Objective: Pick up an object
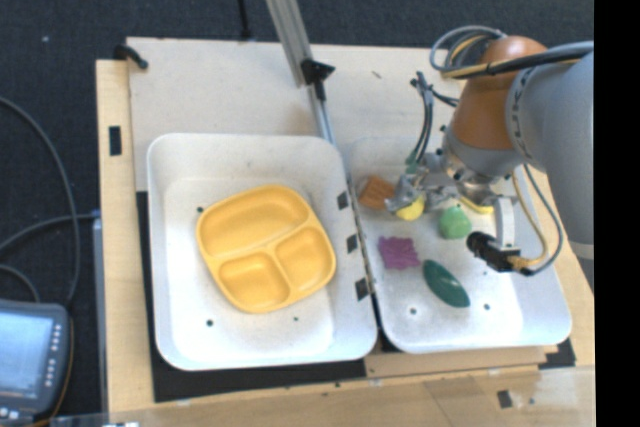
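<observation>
Over the right bin (540, 315) hangs the grey arm (560, 130) with its orange band, reaching in from the right. Left of it, the other white bin (175, 315) carries a yellow divided tray (265, 247) with three compartments. Smaller things lie on the right bin's floor: a dark green oval object (446, 283), a purple block (398, 252), a light green lump (454, 221), a brown piece (376, 192). The gripper (418, 195) sits low at a small yellow object (409, 209), rounded and bright, just beside the brown piece; whether it holds it, I cannot tell.
</observation>
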You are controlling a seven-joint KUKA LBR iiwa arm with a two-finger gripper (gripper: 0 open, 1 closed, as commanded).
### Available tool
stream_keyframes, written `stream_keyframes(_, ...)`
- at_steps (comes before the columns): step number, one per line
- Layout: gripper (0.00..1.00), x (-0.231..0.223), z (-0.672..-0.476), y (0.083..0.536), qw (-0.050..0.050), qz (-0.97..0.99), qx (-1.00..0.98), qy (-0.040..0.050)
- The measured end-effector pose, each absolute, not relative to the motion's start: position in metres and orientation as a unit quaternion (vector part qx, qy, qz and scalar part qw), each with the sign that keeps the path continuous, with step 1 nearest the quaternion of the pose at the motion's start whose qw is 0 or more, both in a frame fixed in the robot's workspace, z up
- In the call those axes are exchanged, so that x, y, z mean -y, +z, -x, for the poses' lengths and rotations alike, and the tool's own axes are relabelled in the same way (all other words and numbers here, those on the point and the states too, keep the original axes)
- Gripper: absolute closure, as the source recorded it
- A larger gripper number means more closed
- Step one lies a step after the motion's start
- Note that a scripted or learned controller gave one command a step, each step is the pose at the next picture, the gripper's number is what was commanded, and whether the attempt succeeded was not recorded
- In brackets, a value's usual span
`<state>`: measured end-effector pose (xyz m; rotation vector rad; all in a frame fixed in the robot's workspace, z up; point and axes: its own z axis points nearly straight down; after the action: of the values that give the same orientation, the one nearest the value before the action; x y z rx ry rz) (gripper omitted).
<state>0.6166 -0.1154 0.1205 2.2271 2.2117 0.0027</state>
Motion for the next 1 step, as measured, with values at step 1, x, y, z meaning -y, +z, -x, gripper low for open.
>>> stream_keyframes(1, 1.00, 0.1247, -0.6233, 0.1711, 0.003, -0.709, -0.705, 0.0016)
